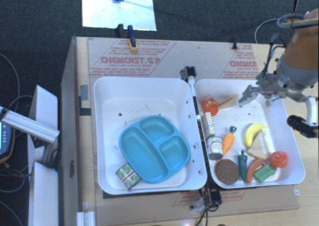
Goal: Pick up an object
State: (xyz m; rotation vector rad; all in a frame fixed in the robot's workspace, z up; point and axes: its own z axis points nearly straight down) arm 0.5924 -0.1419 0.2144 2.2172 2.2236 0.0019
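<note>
Bench (149, 56), brown board top with red lettering, carries two shallow white bins side by side.

Left bin (107, 95): a blue divided tray (154, 148) lies flat, long axis slanting from upper left to lower right. A small green-and-white packet (127, 175) sits at the tray's lower left corner, touching or partly under its edge.

Right bin (294, 170): crowded with toy food, mostly in the near half.
- Brown round patty (228, 170) at the near edge, flat.
- Yellow banana (252, 133), curved, long axis running upper right to lower left.
- Carrot (228, 142), long axis near upright in the view, green top toward the far side, tip toward the patty.
- Dark green pepper (242, 164), long axis near upright in the view, just right of the patty.
- Red tomato (278, 159) near the right wall.
- Green vegetable piece (265, 171) and an orange sausage-like piece beside it, both slanting up to the right.
- Small can (215, 146) left of the carrot.
- Red-orange item (210, 106) in the far left corner, with a thin stick pointing right.

Arm (299, 51) enters from the right, above the bin's far right part. Gripper (259, 94) hangs over bare bin floor, well apart from the banana below it. Jaws spread apart, nothing between them.
</note>
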